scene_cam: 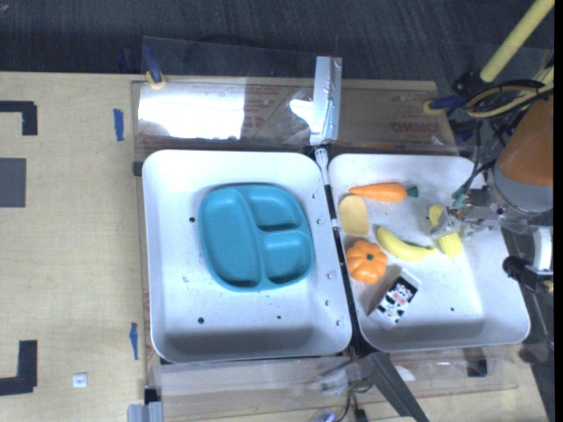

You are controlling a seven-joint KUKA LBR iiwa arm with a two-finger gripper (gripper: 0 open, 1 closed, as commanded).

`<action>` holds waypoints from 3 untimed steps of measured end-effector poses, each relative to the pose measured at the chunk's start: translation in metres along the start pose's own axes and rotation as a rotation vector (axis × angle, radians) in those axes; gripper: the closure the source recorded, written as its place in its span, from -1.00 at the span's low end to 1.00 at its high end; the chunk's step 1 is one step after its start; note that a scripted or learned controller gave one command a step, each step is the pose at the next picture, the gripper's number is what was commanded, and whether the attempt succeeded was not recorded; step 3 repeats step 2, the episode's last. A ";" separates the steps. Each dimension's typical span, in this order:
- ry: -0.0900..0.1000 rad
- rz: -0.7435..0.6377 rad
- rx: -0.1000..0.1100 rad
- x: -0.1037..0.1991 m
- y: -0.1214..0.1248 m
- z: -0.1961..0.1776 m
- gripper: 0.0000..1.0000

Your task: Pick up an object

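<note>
The right bin (457,315) holds several toy foods: an orange carrot (380,192), a pale yellow fruit (354,215), a banana (402,244), a small orange pumpkin (366,260) and a black-and-white carton (396,299). Two small yellow pieces (449,243) lie near the bin's right side. My gripper (459,211) hangs low over that side, right by the yellow pieces, with the orange-banded wrist (532,152) behind it. Nothing can be seen held in it.
The left bin (167,306) carries a blue divided plate (257,234) in its middle. A metal divider (325,99) and clear sheet stand behind the bins. Cables and a yellow pole (519,29) crowd the far right.
</note>
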State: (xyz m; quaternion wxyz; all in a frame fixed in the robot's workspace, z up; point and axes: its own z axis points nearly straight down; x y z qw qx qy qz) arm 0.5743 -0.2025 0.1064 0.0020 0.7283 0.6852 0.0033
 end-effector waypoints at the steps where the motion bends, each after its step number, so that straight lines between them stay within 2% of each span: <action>1: -0.003 0.119 0.001 0.041 -0.019 -0.115 1.00; 2: -0.001 -0.103 0.010 0.034 -0.038 -0.099 1.00; 3: -0.001 -0.103 0.010 0.034 -0.038 -0.099 1.00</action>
